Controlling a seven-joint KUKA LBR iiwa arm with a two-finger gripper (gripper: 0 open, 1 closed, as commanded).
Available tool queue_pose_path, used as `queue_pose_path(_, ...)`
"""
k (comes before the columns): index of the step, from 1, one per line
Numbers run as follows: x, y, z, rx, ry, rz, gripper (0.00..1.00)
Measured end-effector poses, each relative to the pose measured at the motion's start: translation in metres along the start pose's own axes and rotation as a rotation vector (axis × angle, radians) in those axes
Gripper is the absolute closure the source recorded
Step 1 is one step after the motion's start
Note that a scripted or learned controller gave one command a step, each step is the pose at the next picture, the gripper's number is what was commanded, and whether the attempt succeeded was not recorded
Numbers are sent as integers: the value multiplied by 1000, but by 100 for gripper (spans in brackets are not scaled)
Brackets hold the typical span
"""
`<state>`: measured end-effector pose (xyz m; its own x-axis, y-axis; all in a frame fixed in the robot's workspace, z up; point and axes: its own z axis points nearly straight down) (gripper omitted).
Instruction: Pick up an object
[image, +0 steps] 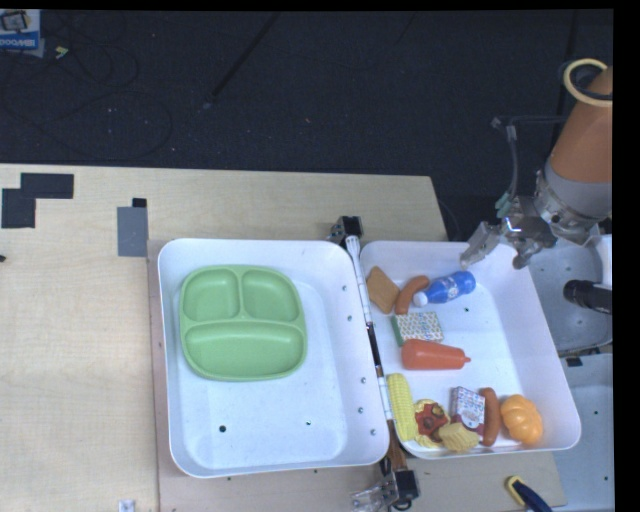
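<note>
My gripper (500, 250) hangs over the far right corner of the right bin (553, 352), with its fingers spread and nothing between them. Just below and left of it lies a blue bottle (447, 288) with a white cap. Beside the bottle are a reddish sausage (411, 293) and a brown piece of bread (381, 289). Further toward the front lie a patterned box (419, 326), an orange carrot (433, 355), a yellow corn cob (401, 400), a small red packet (467, 405), a second sausage (489, 415) and an orange fruit (521, 418).
The left bin (200, 440) holds a green divided plate (242, 322). A hinge bar (366, 330) runs between the two bins. Wooden bench top (70, 350) lies to the left; dark floor lies behind.
</note>
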<state>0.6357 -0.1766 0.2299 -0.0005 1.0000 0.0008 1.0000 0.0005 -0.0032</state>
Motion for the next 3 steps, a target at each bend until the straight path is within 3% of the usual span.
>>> queue_pose_path(1,50,-58,91,3,1,1,0)
queue_pose_path(2,89,-87,141,-2,0,1,0)
queue_pose_path(3,87,-110,141,-6,0,2,0)
